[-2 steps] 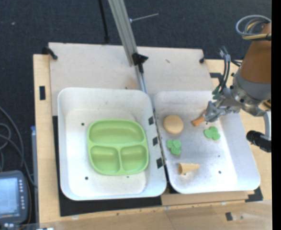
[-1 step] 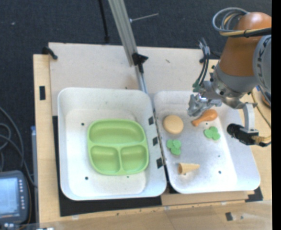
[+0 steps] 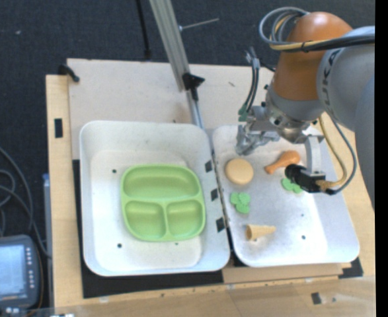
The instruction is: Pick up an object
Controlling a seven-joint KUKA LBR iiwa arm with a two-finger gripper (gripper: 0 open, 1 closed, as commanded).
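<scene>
Hovering over right bin's (image 3: 339,240) far corner, your gripper (image 3: 246,139) shows no object between fingers; whether spread or closed, cannot tell. Round tan bun (image 3: 239,172) lies just below gripper, nearest target. Likely light, soft toy; grip across widest middle. Orange carrot (image 3: 281,161) sits beside, toward arm.

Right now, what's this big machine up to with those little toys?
A robot arm reaches in over the right bin, its gripper low near the bin's back edge, close to a round tan toy. Nothing shows between its fingers. A green divided tray sits in the left bin.
</scene>
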